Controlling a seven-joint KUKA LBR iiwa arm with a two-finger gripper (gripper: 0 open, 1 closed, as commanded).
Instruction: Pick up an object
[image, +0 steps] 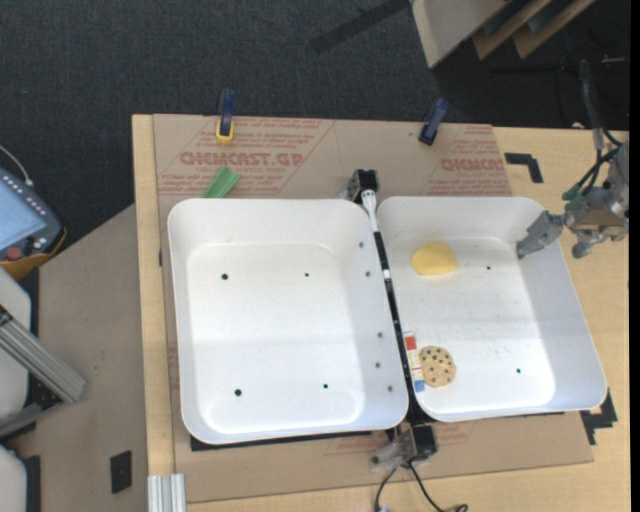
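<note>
- Camera view: we see the gripper (560, 228) at the right bin's (560, 395) far right rim, with nothing between its fingers; whether its jaws are spread or pressed together we cannot tell.
- The yellow lump (435, 260) lies near the bin's back; the cookie (436, 366) sits against the divider wall beside a small card (411, 358).
- We judge the cookie risky; the wall could block a finger; the rounded lump might slip out.

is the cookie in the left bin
No, the cookie lies in the right bin, near its front left corner, with the yellow object farther back.
</note>
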